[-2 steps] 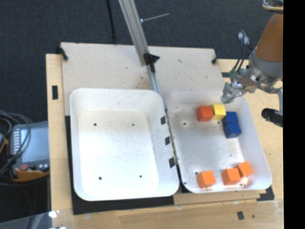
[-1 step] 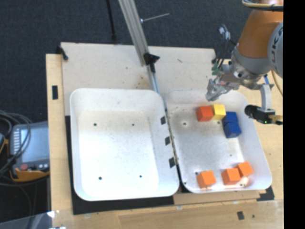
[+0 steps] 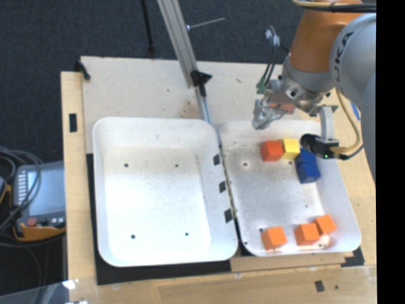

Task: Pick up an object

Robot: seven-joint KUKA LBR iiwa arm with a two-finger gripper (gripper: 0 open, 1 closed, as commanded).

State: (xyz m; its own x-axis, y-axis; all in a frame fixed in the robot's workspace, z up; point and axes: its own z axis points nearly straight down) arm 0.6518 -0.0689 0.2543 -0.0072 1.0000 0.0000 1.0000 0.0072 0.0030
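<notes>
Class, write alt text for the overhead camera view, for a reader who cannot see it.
A grey and orange robot arm holds its end effector above the right bin's far edge, near an orange block, a yellow block and a blue block. Three more orange blocks lie along that bin's near edge.

We note the arm [image 3: 354,40]: smooth grey casing with a rounded orange band [image 3: 316,37] above the wrist, a thin dark cable looped across its top. Below sits a ribbed metallic wrist flange. The gripper [image 3: 262,120] reads grey-silver with a reddish patch, possibly a fitting. Thin dark cables run alongside; a white bracket carries a small black module showing a green light.
</notes>
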